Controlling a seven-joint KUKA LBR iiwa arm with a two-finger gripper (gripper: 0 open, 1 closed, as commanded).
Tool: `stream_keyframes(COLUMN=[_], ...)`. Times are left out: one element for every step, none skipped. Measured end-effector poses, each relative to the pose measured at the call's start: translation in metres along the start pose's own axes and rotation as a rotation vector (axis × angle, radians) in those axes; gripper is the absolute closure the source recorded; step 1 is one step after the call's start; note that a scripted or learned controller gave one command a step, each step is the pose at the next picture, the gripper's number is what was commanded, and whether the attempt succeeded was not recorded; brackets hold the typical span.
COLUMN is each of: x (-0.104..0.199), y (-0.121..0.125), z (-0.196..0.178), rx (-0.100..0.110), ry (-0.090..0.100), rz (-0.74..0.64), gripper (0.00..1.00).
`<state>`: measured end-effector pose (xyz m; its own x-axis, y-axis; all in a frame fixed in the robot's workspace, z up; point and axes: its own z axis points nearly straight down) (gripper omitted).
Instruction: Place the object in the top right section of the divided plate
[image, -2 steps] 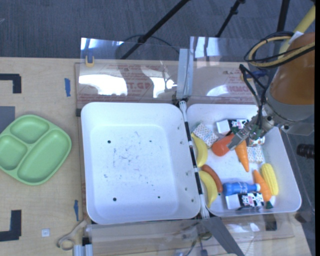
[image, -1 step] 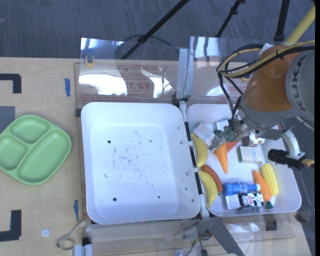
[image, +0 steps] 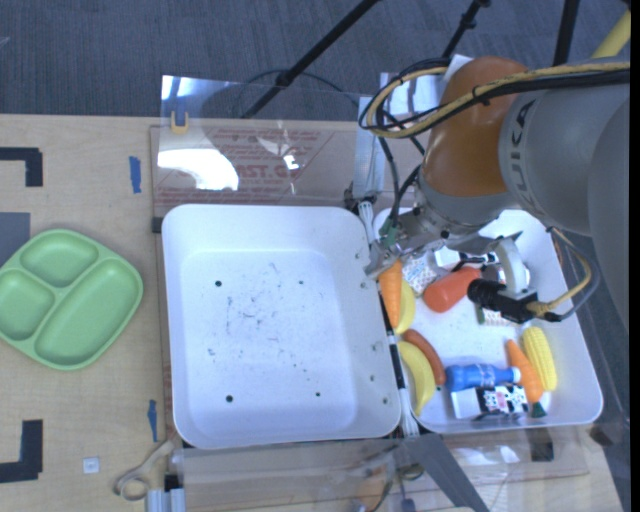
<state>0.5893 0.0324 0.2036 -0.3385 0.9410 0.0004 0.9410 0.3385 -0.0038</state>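
At the near end of the right bin (image: 585, 405) lie a blue bottle (image: 480, 377), a carton (image: 490, 402), corn (image: 540, 358), a carrot (image: 520, 365) and a banana (image: 422, 375). Farther in, the gripper (image: 405, 243) is low among the toys beside an orange piece (image: 393, 290); its opening and hold cannot be made out. The green plate (image: 68, 298) sits on the bench, well left of both bins.

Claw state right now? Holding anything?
Claw: cannot be told. It sits low over the right bin, among the toy food, with the wrist hiding it.
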Motion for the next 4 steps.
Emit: stream_keyframes(x=[0.021, 0.01, 0.058, 0.092], y=[0.032, -0.052, 0.019, -0.037], z=[-0.059, 0.023, -0.001, 0.064], rx=[0.001, 0.004, 0.002, 0.008], ry=[0.0, 0.002, 0.0, 0.001], rz=[-0.048, 0.021, 0.146, 0.377], gripper=[1.0, 1.0, 1.0, 1.0])
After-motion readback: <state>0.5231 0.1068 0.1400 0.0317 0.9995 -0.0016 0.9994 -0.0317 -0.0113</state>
